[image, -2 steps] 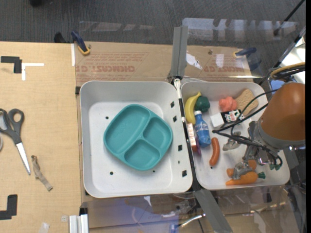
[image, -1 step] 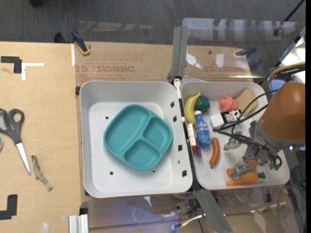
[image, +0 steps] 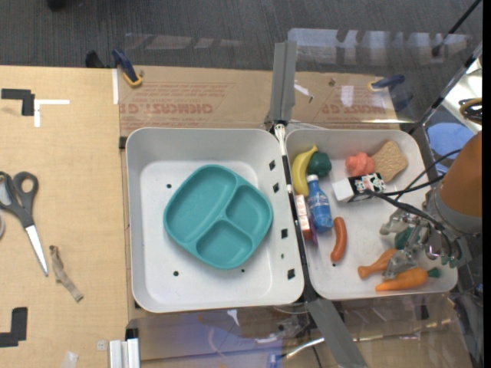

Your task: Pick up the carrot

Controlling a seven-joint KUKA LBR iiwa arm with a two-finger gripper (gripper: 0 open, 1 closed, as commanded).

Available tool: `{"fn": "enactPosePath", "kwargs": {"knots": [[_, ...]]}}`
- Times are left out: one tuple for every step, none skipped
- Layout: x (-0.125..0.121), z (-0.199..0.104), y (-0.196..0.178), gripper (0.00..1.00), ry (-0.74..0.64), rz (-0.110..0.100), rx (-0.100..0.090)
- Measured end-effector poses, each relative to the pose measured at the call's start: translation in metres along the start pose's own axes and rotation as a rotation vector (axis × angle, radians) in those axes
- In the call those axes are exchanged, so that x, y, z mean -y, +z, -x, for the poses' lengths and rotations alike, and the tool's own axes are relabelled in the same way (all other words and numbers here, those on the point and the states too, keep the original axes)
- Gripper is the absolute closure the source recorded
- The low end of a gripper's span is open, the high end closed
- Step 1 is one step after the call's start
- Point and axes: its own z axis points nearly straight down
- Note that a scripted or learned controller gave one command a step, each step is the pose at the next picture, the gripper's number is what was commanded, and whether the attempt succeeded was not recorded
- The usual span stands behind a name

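The arm (image: 466, 186) enters from the right edge of the frame, about halfway down, and only a short stretch of it is visible: a rounded orange-brown section against the edge, with grey beneath it. From there the wrist drops toward the lower right of the frame. Black cables loop leftward from the wrist and back again. The gripper (image: 406, 253) hangs at the wrist's end in the lower right, a cluster of pale metal links pointing down and slightly left. Whether its jaws are parted or closed cannot be made out.
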Motion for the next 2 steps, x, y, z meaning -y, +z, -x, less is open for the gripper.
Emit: {"fn": "enactPosePath", "kwargs": {"knots": [[0.018, 0.002, 0.000, 0.00, 0.082, 0.001, -0.001], [-0.012, -0.008, 0.003, 0.00, 0.148, 0.000, -0.009]]}}
